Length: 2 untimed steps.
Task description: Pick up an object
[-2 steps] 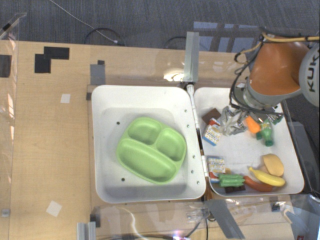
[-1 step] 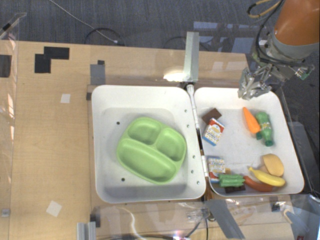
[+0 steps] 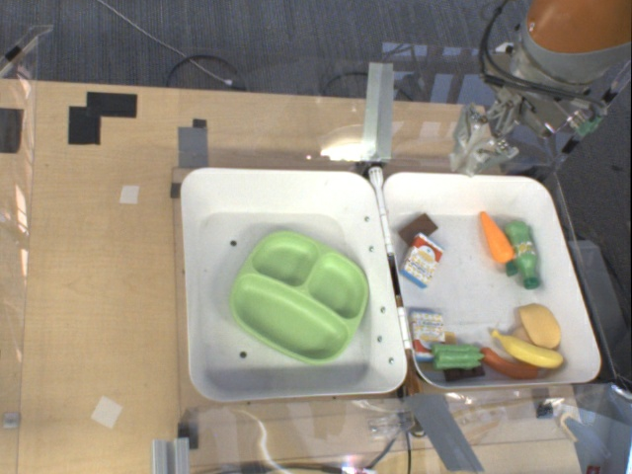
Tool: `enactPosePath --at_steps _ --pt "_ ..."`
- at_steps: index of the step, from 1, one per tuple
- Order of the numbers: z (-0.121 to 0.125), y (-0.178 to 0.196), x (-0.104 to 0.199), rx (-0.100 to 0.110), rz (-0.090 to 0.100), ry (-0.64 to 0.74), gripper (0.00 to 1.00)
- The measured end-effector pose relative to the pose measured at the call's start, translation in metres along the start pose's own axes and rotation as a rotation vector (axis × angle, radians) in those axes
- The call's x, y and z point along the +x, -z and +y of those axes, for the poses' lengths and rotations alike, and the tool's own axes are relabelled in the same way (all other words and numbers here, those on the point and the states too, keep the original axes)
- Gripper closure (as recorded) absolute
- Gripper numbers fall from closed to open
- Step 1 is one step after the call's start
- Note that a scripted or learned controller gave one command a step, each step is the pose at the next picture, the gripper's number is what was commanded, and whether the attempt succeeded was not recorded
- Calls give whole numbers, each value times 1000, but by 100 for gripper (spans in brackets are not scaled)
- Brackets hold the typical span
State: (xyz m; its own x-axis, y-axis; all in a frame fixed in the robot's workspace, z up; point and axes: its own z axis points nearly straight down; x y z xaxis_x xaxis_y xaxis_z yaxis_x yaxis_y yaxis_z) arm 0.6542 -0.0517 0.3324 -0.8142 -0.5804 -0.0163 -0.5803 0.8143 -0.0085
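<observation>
Nearest the lens, along the right bin's [image 3: 563,215] front edge: a curved yellow banana [image 3: 526,352] lying over a red chilli-shaped piece [image 3: 504,364], a dark green ridged block [image 3: 458,355] just left of them, and a small printed carton [image 3: 427,326] touching that block toward the front left corner. Just behind the banana, against the right wall, a smooth tan potato-like lump [image 3: 539,324]. Further back, a glossy orange carrot [image 3: 495,237] lying side by side with a green bottle [image 3: 521,253], close enough to touch. Near the left wall, a white milk-style carton [image 3: 422,262] with red and blue print, its back end touching a dark brown block [image 3: 416,228]. All plastic toy food, smooth and moulded.

In the left bin [image 3: 197,294], a matte lime-green divided plate [image 3: 299,294] with three compartments, rounded corners, set askew near the middle.

Above the right bin's back edge, outside its rim, the gripper [image 3: 486,144] of pale metal, fingers [image 3: 469,148] pointing down, spread only narrowly, nothing between them. Orange band and grey wrist at the upper right, black cables looping beside it. Pale wooden bench [image 3: 89,294] with black tape patches at its back left.
</observation>
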Motion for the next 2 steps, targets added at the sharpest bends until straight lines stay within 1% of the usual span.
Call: enactPosePath --at_steps 1,2 --pt "-40 -162 72 -14 13 427 100" --pt "-8 -58 31 2 0 381 100"
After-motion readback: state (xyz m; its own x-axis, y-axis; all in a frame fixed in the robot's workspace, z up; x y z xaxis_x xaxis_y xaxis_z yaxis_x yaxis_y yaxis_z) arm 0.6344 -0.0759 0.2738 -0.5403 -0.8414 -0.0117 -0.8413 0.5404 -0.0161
